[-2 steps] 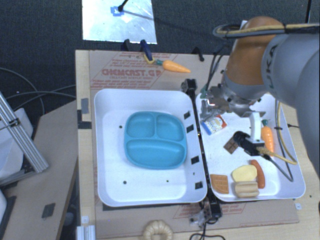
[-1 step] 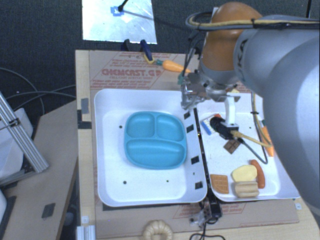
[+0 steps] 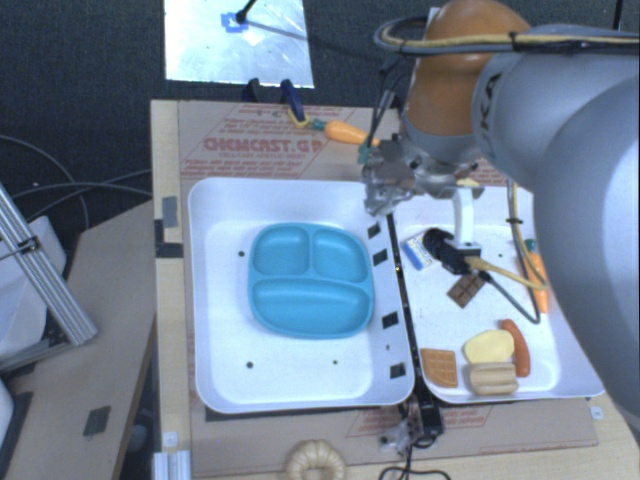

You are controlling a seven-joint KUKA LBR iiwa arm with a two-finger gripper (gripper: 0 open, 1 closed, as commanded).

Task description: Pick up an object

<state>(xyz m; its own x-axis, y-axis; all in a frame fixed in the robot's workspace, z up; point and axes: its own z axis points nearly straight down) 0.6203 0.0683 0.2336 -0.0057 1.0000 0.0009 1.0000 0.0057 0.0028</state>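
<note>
Pick not yet made: nothing is seen held by the gripper (image 3: 384, 196), which hangs over the far end of the wall between the two bins; whether it is open or closed cannot be told. All candidates lie untouched. The blue plate (image 3: 308, 278) sits in the left bin (image 3: 215, 268), near the gripper, while the chocolate piece (image 3: 466, 289), cracker (image 3: 438, 366) and sausage (image 3: 516, 346) sit in the right bin (image 3: 570, 368), well apart from it.

One fixed camera looked down at a slant from fairly close overhead, the gripper (image 3: 385, 200) near centre, two white bins (image 3: 215, 268) spread beneath it.
</note>
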